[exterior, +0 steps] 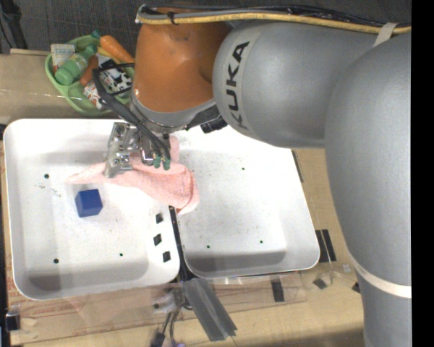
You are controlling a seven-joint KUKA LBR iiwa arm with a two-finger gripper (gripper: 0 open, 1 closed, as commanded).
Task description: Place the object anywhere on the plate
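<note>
Camera view, arm: I see the grey arm reaching in from the right of the frame, its orange band over the upper middle, so the pincer point(135, 152) hangs above the back of the left bin point(29, 194).
Camera view, pincer: metal fingers point down at the pink plate point(170, 183); I cannot tell how far apart they stand, and I see nothing held between them.
Camera view, plate: it lies tilted across the divide between the two bins, left of centre, propped on the rims, I judge.
Camera view, object: the blue cube point(89, 202) sits on the left bin floor, lower left of the plate and apart from it.
Camera view, right bin point(275, 215): bare white floor.
Camera view, desk: a green bowl point(72, 85) of toy food sits at upper left, out of the way.
Judgement: cube not yet on the plate.
</note>
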